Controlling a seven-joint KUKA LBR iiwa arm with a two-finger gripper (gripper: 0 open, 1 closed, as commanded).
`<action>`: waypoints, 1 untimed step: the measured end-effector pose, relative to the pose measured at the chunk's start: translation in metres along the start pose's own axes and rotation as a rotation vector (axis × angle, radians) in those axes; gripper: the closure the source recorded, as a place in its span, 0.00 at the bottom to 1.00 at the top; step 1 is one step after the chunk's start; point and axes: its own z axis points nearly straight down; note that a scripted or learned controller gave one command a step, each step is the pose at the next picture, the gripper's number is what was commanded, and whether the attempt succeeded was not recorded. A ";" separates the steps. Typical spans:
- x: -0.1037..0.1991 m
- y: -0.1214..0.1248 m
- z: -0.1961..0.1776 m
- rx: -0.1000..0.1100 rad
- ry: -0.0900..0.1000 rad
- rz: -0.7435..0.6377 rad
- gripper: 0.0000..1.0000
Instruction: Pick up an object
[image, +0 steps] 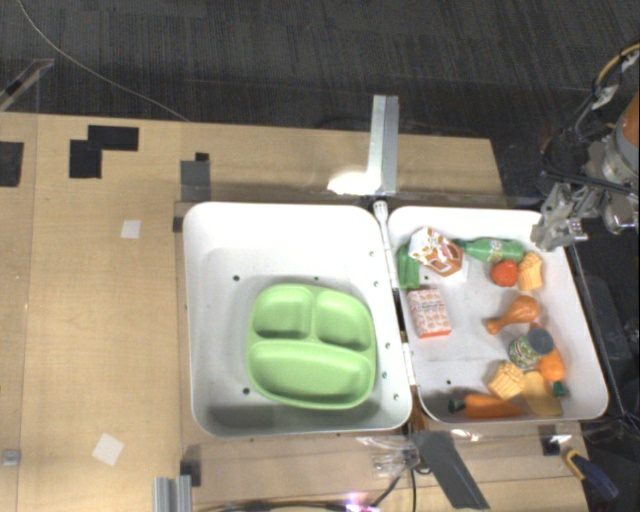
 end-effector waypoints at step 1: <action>-0.001 0.000 -0.011 0.001 -0.006 0.000 1.00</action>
